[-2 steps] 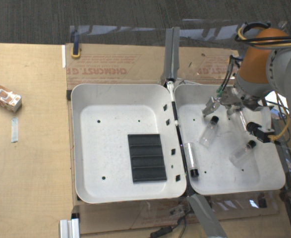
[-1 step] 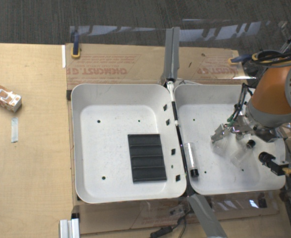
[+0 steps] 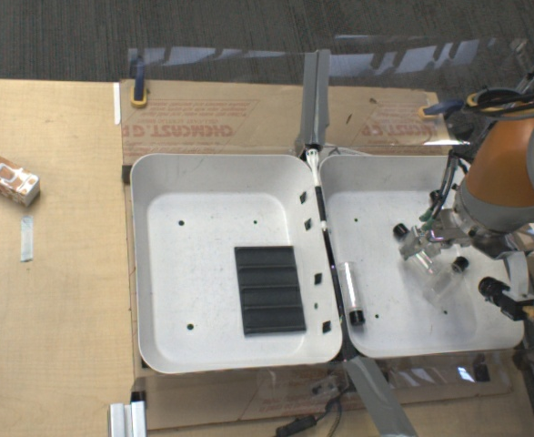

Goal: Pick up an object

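Marker [image 3: 349,293] in right bin, left of hand [image 3: 423,253].

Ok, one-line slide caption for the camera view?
Gripper low over the right bin; black ribbed block in the left bin.

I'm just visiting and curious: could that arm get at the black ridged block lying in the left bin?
Probably yes. The black block lies flat in the open left bin with nothing on or beside it. The tool hangs over the right bin, so the arm would have to cross the divider first.
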